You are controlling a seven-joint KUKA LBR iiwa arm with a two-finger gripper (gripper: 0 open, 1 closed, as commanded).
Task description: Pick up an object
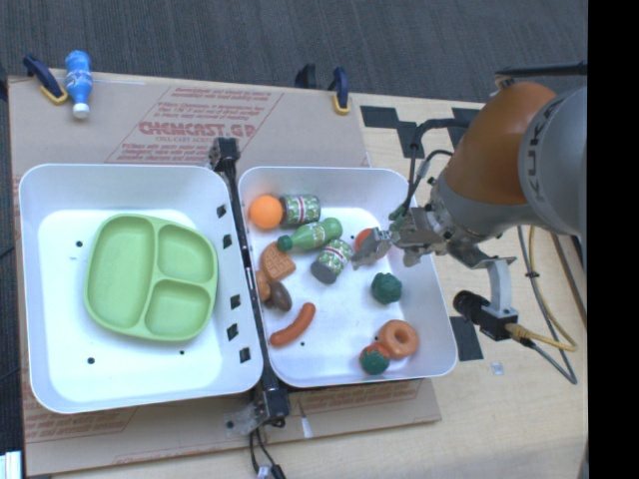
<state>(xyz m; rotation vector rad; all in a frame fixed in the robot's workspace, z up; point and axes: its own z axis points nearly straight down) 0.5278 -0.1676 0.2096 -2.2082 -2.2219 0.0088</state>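
Claw (371,248) sits low inside the right bin (419,352), reaching in from three o'clock, its dark tips beside a small red piece (364,238) and just to the three o'clock side of a small grey can (330,261). Whether the claw is open or closed I cannot tell; the tips blur into the red piece and the can, and nothing is clearly seen between them.

Nearest candidates for the pick are the red piece and the grey can. A green bottle (312,236) lies tilted at about eleven o'clock from the can, touching or nearly touching it. A second can with a green label (299,209) lies beyond, next to an orange ball (265,212). A dark green lump (386,287) sits at five o'clock from the claw, apart from the rest.

To do this step well, I judge the claw should settle on one target and centre over it, not straddle two. The can lies on its side and may roll, so closing across its short width looks safer than along its length. The bottle crowds it, so one tip could nudge the bottle and push the can away. Going straight down, closing slowly, then lifting straight up should keep neighbours undisturbed.

The left bin (40,367) holds a green divided plate (150,275).
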